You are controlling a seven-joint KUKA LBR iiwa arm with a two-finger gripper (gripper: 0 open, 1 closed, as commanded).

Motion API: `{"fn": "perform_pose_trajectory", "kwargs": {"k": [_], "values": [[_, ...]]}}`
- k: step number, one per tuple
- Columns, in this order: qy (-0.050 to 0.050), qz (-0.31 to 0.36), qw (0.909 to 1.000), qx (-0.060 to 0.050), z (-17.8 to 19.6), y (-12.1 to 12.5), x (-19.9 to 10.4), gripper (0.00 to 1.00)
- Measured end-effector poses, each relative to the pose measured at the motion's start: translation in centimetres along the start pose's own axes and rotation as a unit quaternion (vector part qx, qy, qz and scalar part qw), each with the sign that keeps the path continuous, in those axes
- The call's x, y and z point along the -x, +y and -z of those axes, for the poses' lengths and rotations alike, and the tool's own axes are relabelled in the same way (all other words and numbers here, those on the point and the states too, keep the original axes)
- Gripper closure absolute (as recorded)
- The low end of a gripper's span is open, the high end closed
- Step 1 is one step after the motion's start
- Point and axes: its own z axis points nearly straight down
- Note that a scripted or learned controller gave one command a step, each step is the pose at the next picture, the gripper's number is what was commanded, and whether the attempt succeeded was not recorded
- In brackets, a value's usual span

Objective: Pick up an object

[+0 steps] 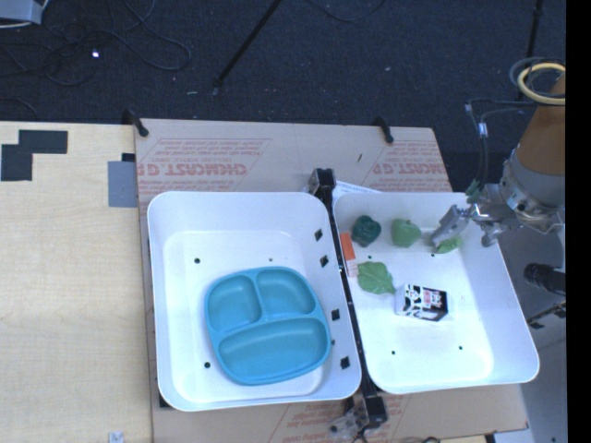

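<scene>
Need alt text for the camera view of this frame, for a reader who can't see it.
A grey robot arm reaches from the right, its gripper over the upper part of the right bin, beside a light green object. That bin also holds a dark green object, a green leaf-shaped piece and a black-and-white carton. The left bin holds a blue divided plate.

Around my bench, dark blue carpeted floor (277, 53) strewn with black cables (138, 12) at twelve o'clock; pale wooden tabletop (65, 293) at nine
</scene>
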Motion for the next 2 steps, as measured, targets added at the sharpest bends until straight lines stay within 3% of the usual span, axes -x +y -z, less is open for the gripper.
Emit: {"fn": "perform_pose_trajectory", "kwargs": {"k": [2], "values": [[0.000, -0.001, 1.0000, 0.000, -10.5, -0.2, -0.9, 0.00]]}}
